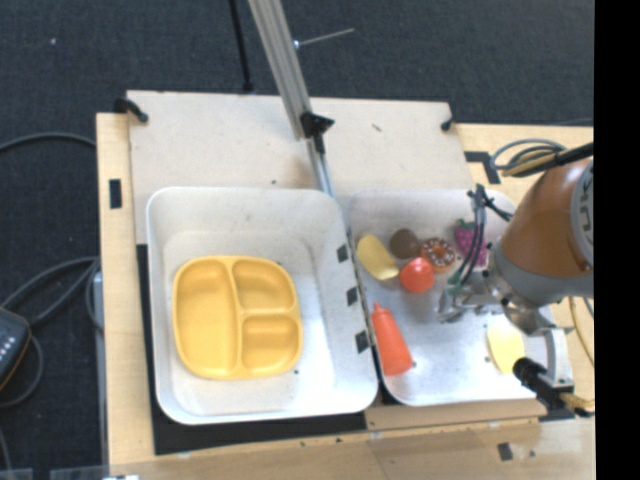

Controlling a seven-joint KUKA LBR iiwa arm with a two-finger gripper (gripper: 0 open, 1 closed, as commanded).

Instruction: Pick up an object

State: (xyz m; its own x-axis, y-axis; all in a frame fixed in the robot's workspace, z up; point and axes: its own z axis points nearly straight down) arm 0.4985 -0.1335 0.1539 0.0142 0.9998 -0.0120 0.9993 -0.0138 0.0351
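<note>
Orange-banded grey arm (pixel 545 233) hangs over the right white bin (pixel 440 383), its claw (pixel 462 303) low above the bin floor; whether the claw is open or closed cannot be told. Just left of the claw sits a red ball (pixel 417 275), with a brown lump (pixel 404 241) and a yellow piece (pixel 377 257) beyond it. An orange bottle (pixel 391 340) lies below-left. This looks like the approach step: next, the claw should settle over one object and close on it.
</note>
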